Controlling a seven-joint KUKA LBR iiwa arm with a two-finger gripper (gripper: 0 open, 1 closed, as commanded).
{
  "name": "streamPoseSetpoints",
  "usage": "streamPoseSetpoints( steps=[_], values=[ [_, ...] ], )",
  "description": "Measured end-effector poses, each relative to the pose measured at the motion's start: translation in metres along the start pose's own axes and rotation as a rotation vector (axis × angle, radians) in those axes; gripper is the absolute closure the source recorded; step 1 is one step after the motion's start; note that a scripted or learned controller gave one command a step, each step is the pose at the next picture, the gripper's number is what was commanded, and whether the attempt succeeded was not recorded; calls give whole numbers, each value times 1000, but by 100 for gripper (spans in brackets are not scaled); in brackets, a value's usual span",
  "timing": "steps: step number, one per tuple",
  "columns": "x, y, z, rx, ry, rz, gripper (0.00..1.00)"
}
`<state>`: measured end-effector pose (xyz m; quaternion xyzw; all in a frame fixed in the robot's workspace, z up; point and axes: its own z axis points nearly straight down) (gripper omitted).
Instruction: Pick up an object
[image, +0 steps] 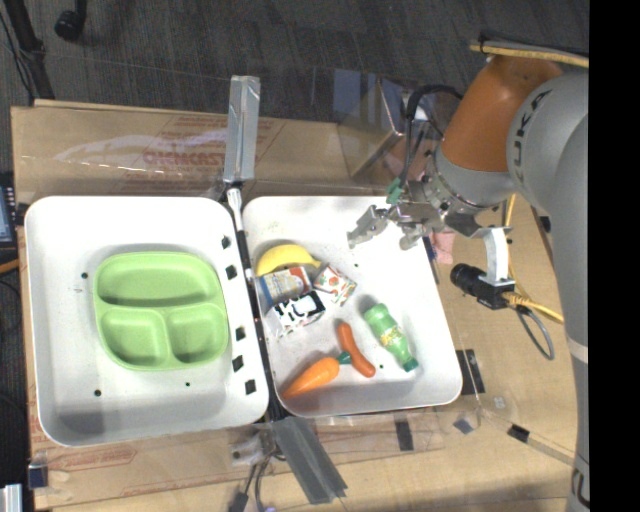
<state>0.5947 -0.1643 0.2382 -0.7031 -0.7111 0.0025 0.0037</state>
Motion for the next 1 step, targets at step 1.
streamPoseSetpoints(
  steps=[1],
  values=[
    [0, 0, 0, 0, 0, 0, 0]
  ],
)
